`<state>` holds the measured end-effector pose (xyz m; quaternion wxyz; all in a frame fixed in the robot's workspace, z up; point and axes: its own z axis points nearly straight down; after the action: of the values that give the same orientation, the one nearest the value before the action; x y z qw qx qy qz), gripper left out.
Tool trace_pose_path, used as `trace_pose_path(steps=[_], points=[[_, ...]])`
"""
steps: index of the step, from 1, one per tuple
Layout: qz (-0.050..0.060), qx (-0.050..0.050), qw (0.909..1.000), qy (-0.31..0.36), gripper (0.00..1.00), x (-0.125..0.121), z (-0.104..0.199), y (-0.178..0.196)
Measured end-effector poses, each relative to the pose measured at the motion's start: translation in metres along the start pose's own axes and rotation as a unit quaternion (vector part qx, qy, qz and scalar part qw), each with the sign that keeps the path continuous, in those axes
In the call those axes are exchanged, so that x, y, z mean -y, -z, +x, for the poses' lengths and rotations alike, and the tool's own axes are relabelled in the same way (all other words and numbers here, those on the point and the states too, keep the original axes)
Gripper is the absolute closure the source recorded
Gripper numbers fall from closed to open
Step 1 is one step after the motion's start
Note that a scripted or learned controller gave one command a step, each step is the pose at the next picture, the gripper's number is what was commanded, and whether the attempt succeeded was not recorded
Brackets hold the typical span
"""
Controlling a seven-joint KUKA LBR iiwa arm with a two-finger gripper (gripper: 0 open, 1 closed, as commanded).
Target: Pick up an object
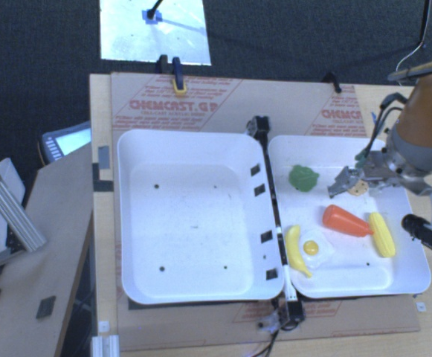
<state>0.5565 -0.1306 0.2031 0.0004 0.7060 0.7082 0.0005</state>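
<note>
Hovering over the right bin (409, 277), the gripper (342, 183) sits between the green piece (303, 177) and the carrot (346, 221); you cannot tell its state. Descending here risks closing on bare floor.

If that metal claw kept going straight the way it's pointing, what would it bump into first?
The gripper points toward the view's left, over the right bin. Straight on, the green toy vegetable looks first in its line. Its height above the bin is unclear from this one slanted view, so it might pass over it.
</note>
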Motion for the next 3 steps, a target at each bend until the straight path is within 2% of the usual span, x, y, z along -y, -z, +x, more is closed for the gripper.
trace_pose_path(steps=[1, 2, 3], points=[[0.003, -0.001, 1.0000, -0.001, 0.00, 0.073, 0.029, -0.014], [-0.002, 0.001, 1.0000, 0.000, 1.00, 0.068, 0.027, -0.002], [-0.006, 0.002, 1.0000, 0.002, 1.00, 0.016, 0.029, 0.081]])
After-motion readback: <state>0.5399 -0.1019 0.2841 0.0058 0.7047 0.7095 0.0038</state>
